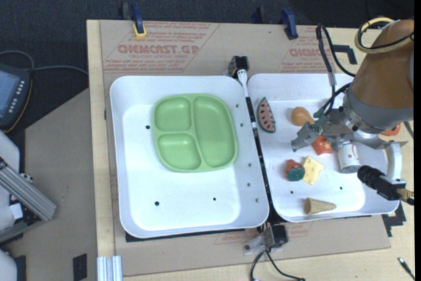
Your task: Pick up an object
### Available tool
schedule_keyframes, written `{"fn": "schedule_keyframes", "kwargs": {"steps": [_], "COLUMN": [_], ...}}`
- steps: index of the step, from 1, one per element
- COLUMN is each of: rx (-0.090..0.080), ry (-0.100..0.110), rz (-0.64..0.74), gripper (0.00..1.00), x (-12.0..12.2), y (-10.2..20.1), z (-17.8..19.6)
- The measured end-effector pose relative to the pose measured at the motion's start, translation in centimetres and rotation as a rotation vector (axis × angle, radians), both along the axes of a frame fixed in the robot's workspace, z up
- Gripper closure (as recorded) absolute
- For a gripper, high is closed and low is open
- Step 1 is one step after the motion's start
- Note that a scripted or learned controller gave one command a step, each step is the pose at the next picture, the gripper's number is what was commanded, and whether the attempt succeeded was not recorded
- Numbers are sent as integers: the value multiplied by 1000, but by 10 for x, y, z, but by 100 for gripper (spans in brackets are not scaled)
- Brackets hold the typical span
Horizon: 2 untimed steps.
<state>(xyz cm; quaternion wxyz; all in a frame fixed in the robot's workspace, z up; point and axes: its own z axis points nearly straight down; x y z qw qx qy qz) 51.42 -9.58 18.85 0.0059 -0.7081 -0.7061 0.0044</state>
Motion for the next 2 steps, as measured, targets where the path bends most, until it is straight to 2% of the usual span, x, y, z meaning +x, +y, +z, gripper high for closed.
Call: {"fn": "schedule_keyframes", "kwargs": {"steps": [1, 2], "rx": [-2, 0], "ry": [-14, -8], "rz": [3, 1], "gripper": [0, 0], "x": [3, -1], "y": [0, -4], "z": [7, -37]}}
